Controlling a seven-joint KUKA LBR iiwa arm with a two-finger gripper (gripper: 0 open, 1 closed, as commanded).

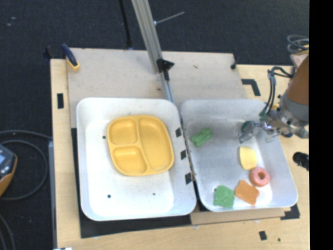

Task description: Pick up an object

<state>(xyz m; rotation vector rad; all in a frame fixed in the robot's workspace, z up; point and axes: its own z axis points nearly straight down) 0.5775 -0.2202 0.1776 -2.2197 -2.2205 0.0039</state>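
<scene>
Right bin (218, 113): yellow piece (248, 157) below claw (246, 132).

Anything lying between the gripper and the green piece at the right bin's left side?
No: in the camera view, only bare bin floor separates gripper and green piece.

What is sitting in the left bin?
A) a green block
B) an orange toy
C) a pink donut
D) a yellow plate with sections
D: the yellow plate with three sections lies in the left bin; the small toys are in the right bin.
</scene>
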